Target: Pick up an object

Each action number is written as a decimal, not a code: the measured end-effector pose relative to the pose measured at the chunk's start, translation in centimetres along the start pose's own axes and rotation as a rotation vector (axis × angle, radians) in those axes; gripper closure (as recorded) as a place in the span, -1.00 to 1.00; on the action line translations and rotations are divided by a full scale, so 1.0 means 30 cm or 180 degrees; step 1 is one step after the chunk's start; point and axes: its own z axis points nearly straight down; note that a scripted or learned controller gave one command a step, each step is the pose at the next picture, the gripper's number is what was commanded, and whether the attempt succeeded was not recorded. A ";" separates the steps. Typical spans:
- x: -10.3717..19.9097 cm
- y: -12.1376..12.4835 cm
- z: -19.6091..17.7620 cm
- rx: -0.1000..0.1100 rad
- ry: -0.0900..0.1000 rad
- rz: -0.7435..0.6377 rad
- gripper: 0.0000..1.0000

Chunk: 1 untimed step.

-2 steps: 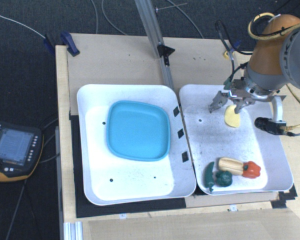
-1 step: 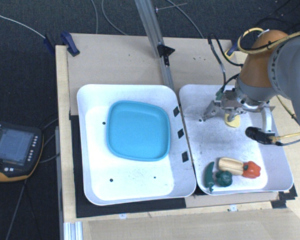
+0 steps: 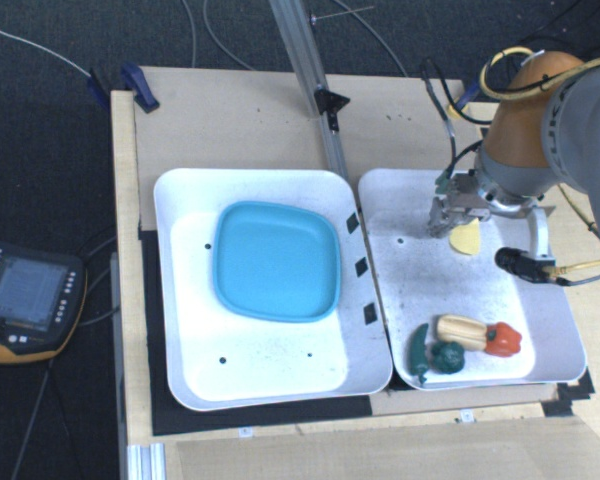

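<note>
nearest the camera, along the front edge of the right bin (image 3: 570, 353), lies a small cluster: a dark green piece (image 3: 421, 352), a teal lump (image 3: 447, 358), a tan roll (image 3: 462, 330) and a red-orange piece (image 3: 503, 340), all close together and the roll touching the red one. beside it, the left bin (image 3: 180, 368) holds a blue plate (image 3: 277, 260). farther back in the right bin, a pale yellow object (image 3: 466, 238) sits just under the gripper (image 3: 450, 213). the step in hand looks like the reach toward that yellow object, with no lift made. next it calls for a straight drop so the piece sits squarely between the tool's tips, then a close and raise. whether the tool is spread or pinched cannot be told. the arm comes in from the right, orange band (image 3: 525, 118) high, wrist bent down over the bin's back half.
</note>
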 end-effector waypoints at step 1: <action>-0.018 -0.024 -0.171 -0.0010 -0.0003 0.0001 1.00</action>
